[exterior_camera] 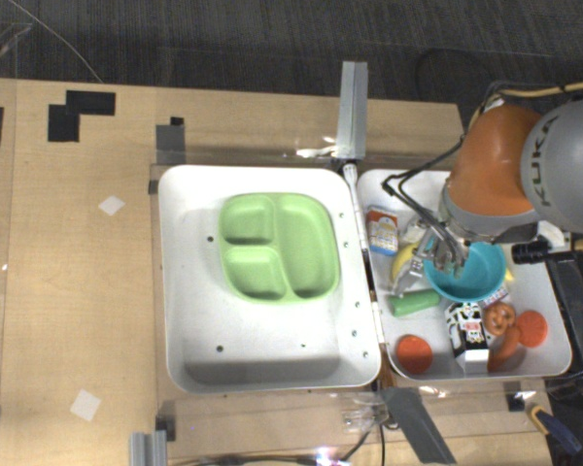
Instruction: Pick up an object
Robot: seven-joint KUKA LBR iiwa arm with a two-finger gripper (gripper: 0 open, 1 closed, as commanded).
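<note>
Right white bin: pincer low beside teal plastic bowl; its state cannot be told. Crowding it: yellow banana, green cylinder, small printed carton. Left white bin holds green divided plastic tray.

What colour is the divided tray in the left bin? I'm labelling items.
Light green, seen in the camera view: divided tray.

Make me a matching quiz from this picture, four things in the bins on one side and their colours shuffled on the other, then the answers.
Things:
1. divided tray
2. bowl
3. carton
4. round lid

Colours:
A. black and white
B. orange-red
C. light green
D. turquoise

Pairs: 1-C, 2-D, 3-A, 4-B
</note>
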